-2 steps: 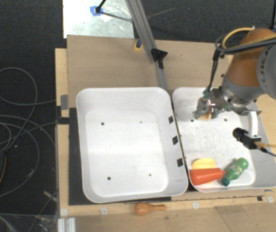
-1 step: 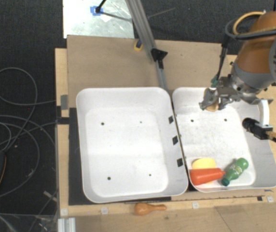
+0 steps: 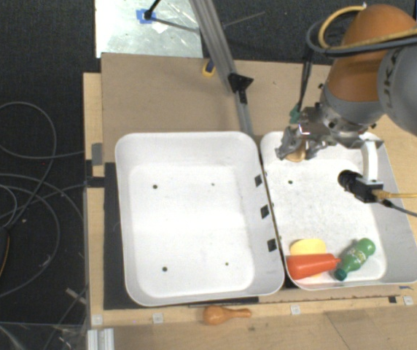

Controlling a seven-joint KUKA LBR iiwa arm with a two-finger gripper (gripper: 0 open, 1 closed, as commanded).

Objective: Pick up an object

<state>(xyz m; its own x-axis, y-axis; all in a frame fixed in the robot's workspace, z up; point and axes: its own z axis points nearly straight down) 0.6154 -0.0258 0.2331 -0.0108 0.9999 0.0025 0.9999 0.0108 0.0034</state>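
Wooden pear-shaped piece [image 3: 226, 313] on bench edge [image 3: 172, 93]

We see the gripper [image 3: 296, 149] over the right bin [image 3: 405, 257] far corner, green bottle [image 3: 354, 257], orange carrot [image 3: 312, 265], yellow piece [image 3: 307, 246] near its front edge

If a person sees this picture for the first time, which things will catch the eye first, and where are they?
The grey arm with its orange band enters from the right, and its gripper is over the far left corner of the right bin. Three bright things lie together at that bin's near edge: a yellow piece, an orange carrot-like toy and a green bottle. A small orange-brown object lies on the bench before the left bin.
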